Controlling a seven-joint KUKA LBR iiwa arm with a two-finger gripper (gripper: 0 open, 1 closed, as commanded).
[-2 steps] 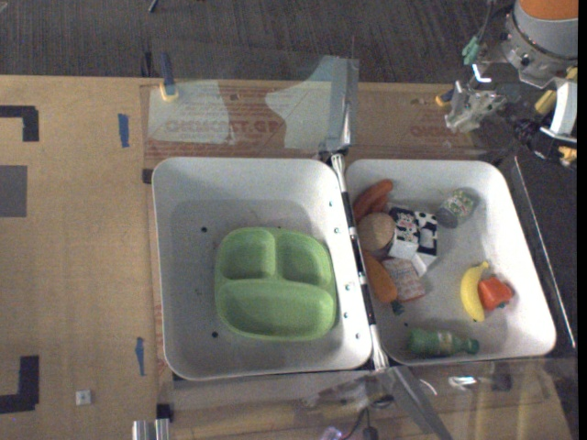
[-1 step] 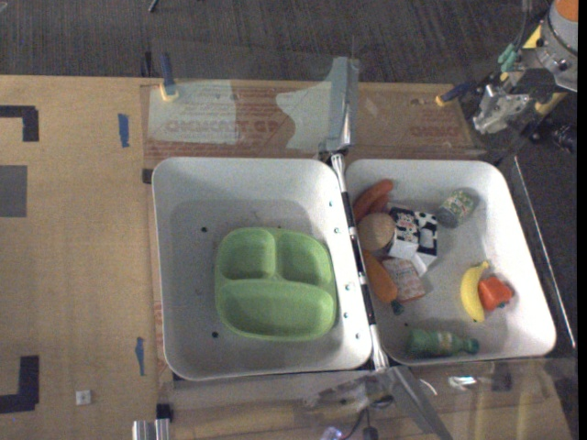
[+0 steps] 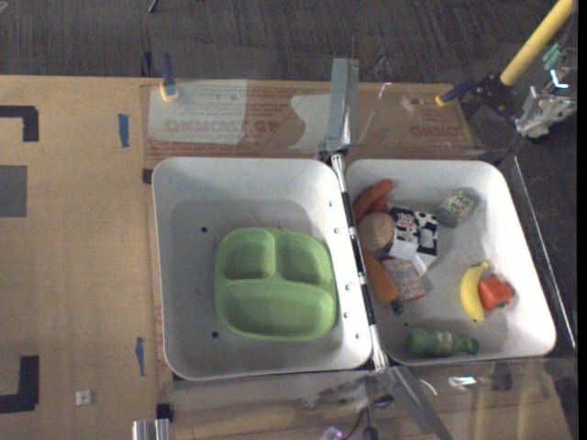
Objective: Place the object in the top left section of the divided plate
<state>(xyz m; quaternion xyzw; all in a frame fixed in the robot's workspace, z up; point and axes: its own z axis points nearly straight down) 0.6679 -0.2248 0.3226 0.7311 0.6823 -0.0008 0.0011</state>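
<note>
Tan board covers the counter [image 3: 73, 273], with black corner marks and short strips of blue tape on its left part. On it sit two shallow white bins side by side, touching along a metal divider strip.

The left white bin [image 3: 183, 200] holds a green divided plastic plate [image 3: 273, 284], lying flat near the bin's middle; its top left section [image 3: 248, 253] has nothing in it.

The right white bin [image 3: 523, 236] holds the loose things. Nearest is a green plastic bottle [image 3: 442, 342] on its side. Farther in are a yellow toy banana [image 3: 471, 291] touching an orange-red toy [image 3: 495, 291], an orange toy carrot [image 3: 380, 280], a round brown bun [image 3: 375, 232], a black-and-white cow-patterned carton [image 3: 415, 230], a grey can [image 3: 456, 206] and a red toy sausage [image 3: 371, 196].

Beyond the bins lie clear sheets with reversed red lettering, then dark carpet floor [image 3: 275, 16].

At the far right, past the right bin's corner, the pale claw [image 3: 547, 110] hangs beside a slanting yellow rod [image 3: 541, 35]; how wide it stands I cannot tell.
</note>
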